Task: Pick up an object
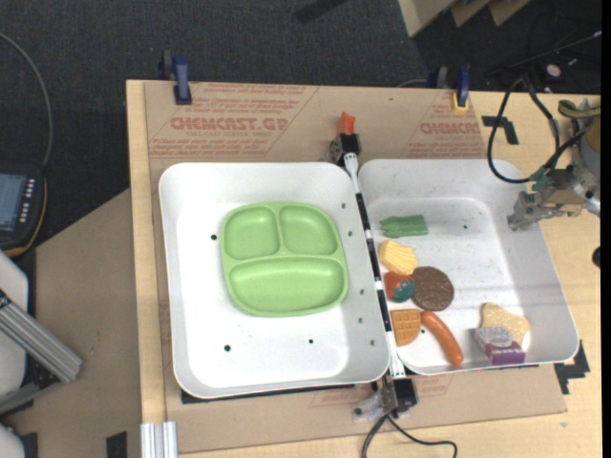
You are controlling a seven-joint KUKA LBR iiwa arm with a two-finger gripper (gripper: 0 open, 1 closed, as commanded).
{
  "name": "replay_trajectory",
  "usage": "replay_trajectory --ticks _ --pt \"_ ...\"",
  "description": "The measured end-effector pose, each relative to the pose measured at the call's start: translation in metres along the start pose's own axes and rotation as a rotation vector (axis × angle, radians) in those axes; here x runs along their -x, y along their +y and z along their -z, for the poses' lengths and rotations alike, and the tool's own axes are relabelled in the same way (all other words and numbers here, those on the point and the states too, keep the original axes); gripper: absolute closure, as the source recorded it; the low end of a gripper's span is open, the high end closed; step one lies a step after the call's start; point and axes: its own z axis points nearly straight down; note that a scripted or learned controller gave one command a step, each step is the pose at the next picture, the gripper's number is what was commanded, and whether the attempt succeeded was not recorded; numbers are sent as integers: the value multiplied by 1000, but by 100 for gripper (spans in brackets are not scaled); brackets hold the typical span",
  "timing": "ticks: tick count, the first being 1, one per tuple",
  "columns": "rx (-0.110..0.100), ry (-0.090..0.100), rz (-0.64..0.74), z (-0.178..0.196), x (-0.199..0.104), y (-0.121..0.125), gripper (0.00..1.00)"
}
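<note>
The right bin (496, 256) holds several toy foods. A green flat piece (404, 225) lies near its back left. A yellow ridged piece (398, 257), a brown round patty (432, 288) and a small red and green piece (400, 288) sit along the left side. Toward the front lie a waffle square (406, 326) and an orange sausage (444, 338). A tan bread piece (504, 321) with a purple block (503, 350) rests at the front right. My gripper (527, 210) hangs at the bin's right rim, apart from all the foods, with nothing seen in it.
The left bin (191, 256) bears a green divided plate (284, 258). A black ridge (370, 256) separates the two bins. Cables (506, 122) trail at the back right near the arm. Blue clamps (179, 76) hold the cardboard base at the back.
</note>
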Motion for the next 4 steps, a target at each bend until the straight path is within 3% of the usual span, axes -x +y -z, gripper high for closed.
replay_trajectory --ticks 1,2,3,4 --pt "-1 7 13 42 -77 32 100" --pt "-8 7 5 38 -72 29 0" --pt "-25 12 1 -95 -70 -33 0" --pt "1 4 8 -99 -61 80 0"
